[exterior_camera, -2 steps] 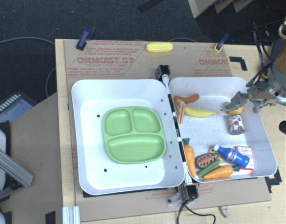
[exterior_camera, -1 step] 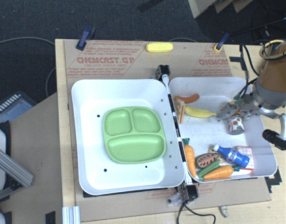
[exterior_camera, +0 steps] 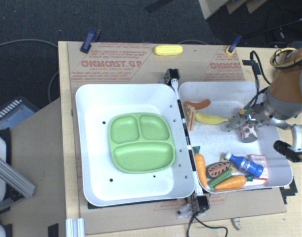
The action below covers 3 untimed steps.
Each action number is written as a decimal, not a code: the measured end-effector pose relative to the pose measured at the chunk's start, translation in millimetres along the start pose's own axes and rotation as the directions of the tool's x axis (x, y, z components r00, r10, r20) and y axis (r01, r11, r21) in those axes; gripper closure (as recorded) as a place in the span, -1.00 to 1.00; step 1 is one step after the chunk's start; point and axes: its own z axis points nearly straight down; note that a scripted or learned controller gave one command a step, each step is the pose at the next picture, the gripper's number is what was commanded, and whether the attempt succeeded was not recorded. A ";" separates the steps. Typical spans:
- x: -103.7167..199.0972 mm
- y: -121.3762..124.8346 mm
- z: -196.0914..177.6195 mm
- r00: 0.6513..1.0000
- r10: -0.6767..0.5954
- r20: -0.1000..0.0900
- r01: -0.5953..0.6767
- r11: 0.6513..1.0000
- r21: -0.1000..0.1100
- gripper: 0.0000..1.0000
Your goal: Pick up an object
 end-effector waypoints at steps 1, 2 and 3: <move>-0.2 0.7 -10.5 1.000 0.000 0.002 0.000 1.000 -0.003 1.00; 83.3 52.0 -38.9 1.000 -0.002 -0.001 0.002 1.000 -0.005 1.00; 162.8 24.6 -100.8 1.000 -0.002 -0.001 0.002 1.000 -0.003 1.00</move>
